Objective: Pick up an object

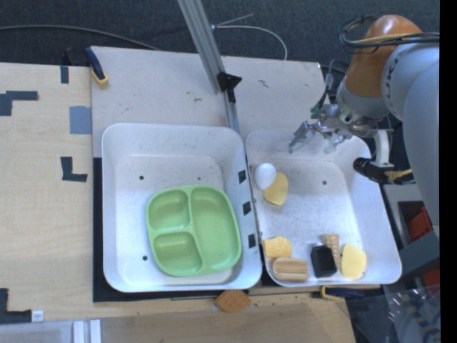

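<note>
My gripper point(314, 141) hangs open over the far edge of the right bin point(371, 213), with nothing between its fingers. Just in front of it and to the left lie a white egg point(265, 173) and a yellow wedge point(277, 190), touching each other. Along the bin's near edge sit a yellow waffle piece point(278, 246), a tan bun point(290, 269), a black block point(323, 261), a small cone point(330, 242) and a pale yellow piece point(353, 261).
A green divided plate point(193, 229) lies in the left bin point(118, 191). A metal pole point(207, 41) slants across the back, ending at the wall between the bins. A brown waffle-like piece point(228, 301) lies on the bench outside the bins' near edge.
</note>
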`<state>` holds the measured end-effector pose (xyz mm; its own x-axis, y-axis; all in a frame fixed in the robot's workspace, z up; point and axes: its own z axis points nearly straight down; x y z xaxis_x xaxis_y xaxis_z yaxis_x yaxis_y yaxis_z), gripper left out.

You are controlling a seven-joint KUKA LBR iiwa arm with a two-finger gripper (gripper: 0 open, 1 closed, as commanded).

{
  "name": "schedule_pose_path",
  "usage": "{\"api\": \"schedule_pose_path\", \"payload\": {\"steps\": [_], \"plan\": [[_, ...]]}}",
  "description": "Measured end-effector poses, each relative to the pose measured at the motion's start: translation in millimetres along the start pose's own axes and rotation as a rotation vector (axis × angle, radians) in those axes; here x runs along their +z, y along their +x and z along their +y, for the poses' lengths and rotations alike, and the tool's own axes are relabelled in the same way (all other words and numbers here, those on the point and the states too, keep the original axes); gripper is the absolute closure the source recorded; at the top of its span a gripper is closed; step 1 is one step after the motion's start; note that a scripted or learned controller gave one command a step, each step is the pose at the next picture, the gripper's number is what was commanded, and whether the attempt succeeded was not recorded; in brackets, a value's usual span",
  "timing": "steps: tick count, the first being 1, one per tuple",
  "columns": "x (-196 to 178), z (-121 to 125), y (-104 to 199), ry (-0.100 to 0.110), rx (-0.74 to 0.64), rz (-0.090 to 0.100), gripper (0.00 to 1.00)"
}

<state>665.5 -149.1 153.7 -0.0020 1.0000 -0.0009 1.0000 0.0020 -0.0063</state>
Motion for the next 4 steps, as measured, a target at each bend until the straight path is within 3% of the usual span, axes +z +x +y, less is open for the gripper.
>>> {"api": "schedule_pose_path", "payload": {"steps": [1, 2, 4], "plan": [[45.1, 2.8, 4.3, 0.000, -0.001, 0.000, 0.00], [31.7, 4.1, 4.8, -0.004, -0.002, -0.001, 1.00], [-72.0, -3.9, -5.1, -0.012, 0.001, -0.001, 1.00]]}}
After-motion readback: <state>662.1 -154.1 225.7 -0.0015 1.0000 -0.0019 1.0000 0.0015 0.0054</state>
